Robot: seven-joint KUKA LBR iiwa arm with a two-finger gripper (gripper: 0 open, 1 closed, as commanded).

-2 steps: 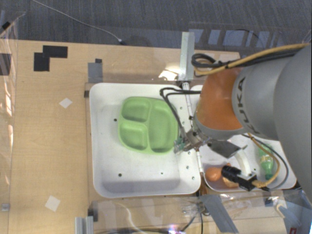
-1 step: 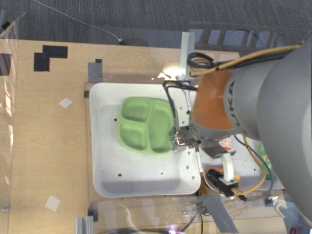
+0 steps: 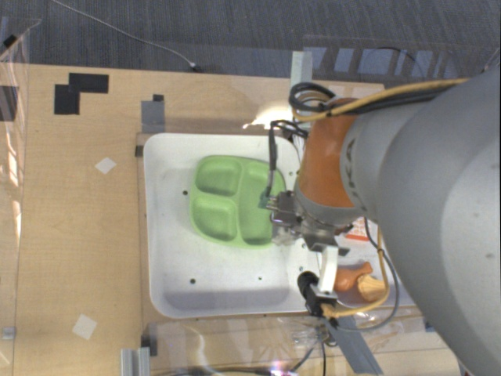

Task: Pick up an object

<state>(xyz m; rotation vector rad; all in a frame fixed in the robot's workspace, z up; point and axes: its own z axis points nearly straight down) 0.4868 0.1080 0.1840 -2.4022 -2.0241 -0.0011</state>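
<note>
Green divided tray (image 3: 229,200) lies in the white bin (image 3: 164,233), hand (image 3: 280,224) at its edge.

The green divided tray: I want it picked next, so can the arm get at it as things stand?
Probably yes. The green divided tray lies open in the left bin, nothing on top of it, and the arm's wrist hangs by its right edge.

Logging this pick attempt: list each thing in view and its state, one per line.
Green tray: lying flat in the left bin, open side up, compartments bare.
Arm: reaching in over the bins, wrist above the tray's right edge.
Orange-brown item: lying below the wrist, partly hidden.
</note>
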